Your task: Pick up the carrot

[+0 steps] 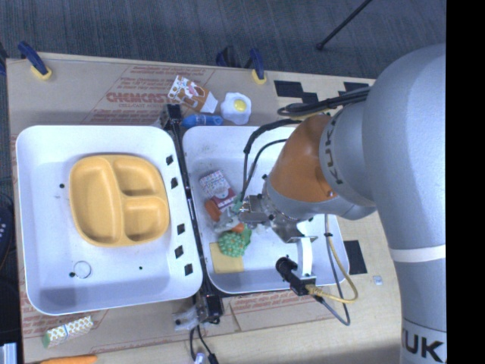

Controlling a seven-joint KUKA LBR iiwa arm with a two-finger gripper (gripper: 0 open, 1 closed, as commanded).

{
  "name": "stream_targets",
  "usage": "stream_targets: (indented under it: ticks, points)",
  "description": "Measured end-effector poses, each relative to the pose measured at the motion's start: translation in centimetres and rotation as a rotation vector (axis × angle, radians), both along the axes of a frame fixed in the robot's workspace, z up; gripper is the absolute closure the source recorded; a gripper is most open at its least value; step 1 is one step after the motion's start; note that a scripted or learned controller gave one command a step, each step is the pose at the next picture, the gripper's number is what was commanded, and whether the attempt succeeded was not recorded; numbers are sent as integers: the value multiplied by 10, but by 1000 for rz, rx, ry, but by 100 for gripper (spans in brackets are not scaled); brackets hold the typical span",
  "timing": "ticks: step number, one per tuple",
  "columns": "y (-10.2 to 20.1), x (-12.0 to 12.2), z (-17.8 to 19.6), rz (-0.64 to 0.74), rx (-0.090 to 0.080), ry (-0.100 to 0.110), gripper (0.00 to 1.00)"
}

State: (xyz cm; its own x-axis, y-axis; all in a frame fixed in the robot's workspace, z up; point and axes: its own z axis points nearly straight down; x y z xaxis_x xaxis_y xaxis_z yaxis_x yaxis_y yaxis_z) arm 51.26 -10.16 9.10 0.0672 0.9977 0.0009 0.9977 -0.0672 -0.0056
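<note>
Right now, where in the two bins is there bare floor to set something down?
Left bin: bare strips surround the yellow tray, widest below it. Right bin: bare at its top end; crowded mid-bin, where packet, broccoli and gripper cluster.

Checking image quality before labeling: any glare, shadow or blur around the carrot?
Camera view: even, soft lighting; no strong glare on the white bins. The arm overhangs and shades the right bin, where the carrot is a small orange blur beside the gripper. Overall low resolution, slightly soft.
</note>
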Motion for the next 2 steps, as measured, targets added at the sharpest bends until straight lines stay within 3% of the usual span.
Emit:
stream_targets:
  ticks: [1, 2]
  points:
    - [0, 0, 10, 5, 1, 2, 100]
    - [46, -19, 290, 532, -1, -6, 100]
